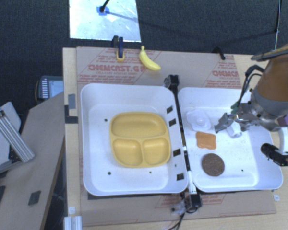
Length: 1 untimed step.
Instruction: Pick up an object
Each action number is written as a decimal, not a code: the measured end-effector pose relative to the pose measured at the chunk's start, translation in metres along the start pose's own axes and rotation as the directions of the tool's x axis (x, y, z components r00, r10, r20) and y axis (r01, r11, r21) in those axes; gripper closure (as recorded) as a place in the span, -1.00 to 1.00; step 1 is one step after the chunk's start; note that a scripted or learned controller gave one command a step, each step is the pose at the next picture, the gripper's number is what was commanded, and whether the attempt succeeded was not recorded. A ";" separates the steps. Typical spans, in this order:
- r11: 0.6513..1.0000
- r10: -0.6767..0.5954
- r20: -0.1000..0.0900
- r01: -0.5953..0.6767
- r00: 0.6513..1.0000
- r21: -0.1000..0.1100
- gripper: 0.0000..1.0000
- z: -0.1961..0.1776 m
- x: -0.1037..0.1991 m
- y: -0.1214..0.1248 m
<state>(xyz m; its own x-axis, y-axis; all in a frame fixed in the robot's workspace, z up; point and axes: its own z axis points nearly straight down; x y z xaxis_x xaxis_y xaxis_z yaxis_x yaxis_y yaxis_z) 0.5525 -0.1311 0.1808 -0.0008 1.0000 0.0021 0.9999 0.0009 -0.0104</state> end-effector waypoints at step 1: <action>1.000 -0.002 0.002 0.002 1.000 -0.012 -1.00 -0.006 0.000 0.003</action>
<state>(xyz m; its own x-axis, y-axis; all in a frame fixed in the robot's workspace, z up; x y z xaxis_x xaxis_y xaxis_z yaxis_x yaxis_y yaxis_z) 0.5554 -0.1311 0.1864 -0.0032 1.0000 0.0000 1.0000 0.0032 0.0011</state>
